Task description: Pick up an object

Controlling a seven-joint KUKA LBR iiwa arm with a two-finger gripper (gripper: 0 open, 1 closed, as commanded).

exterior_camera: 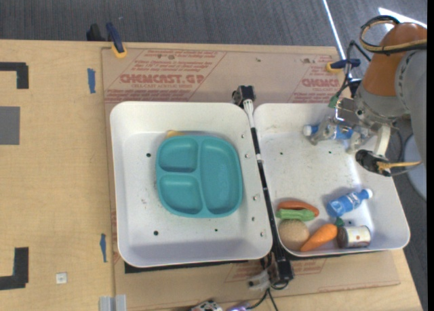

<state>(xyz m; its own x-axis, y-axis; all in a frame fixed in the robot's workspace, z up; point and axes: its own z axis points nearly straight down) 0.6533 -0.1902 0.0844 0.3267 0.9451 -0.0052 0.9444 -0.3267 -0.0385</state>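
My gripper (324,131) hangs low over the far part of the right bin (298,160), below the arm's orange band. A small blue and white shape shows at its tip, and I cannot make out whether that is part of the gripper or an object. In the bin's near right corner lie a blue bottle (349,202), an orange carrot (320,236), a silver and brown can (356,236), a tan round item (293,233) and a red and green piece (297,209). All of these lie well clear of the gripper, nearer the front edge.
A teal divided plate (200,174) lies in the middle of the left bin (129,167). The two bins meet at a clamped rim (254,154). Black cables loop beside the arm at the right bin's far right edge.
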